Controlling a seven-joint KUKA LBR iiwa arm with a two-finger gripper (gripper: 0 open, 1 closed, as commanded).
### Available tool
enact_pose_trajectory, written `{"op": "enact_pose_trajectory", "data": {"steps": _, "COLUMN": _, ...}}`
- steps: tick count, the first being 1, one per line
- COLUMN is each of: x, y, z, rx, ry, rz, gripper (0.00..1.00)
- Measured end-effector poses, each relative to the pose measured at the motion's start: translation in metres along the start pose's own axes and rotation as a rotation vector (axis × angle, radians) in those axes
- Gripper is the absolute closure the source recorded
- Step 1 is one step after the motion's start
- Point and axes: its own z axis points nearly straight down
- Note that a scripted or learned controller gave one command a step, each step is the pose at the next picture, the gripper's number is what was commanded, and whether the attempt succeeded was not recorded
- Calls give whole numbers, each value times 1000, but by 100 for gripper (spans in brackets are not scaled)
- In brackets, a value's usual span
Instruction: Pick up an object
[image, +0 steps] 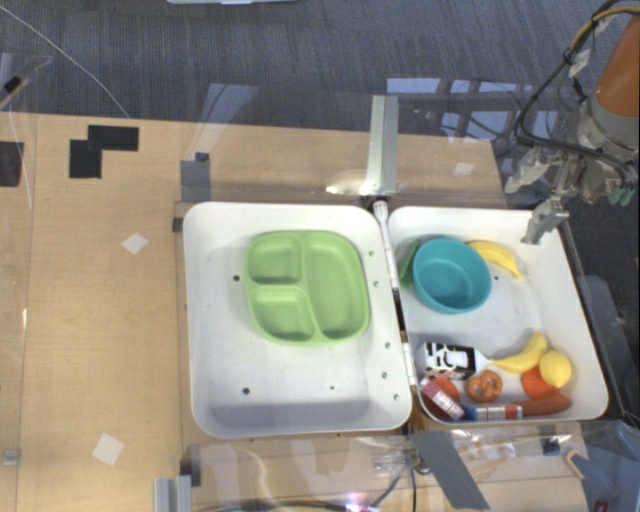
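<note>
My claw (545, 215) hangs over the right bin's (590, 345) far right corner, and I cannot tell how it stands. A banana (497, 257) lies near it, touching a blue bowl (452, 275). The left bin (210, 330) carries a green tray (305, 286).

Grey arm (600, 130), orange band, black cables, metal claw (545, 218).
</note>
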Motion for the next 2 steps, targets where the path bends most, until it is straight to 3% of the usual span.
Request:
{"op": "enact_pose_trajectory", "data": {"steps": 1, "x": -4, "y": 12, "z": 127, "rx": -4, "ry": 5, "rz": -344, "gripper": 0}}
{"op": "enact_pose_trajectory", "data": {"steps": 2, "x": -8, "y": 75, "z": 172, "rx": 1, "ry": -8, "rz": -512, "gripper": 0}}
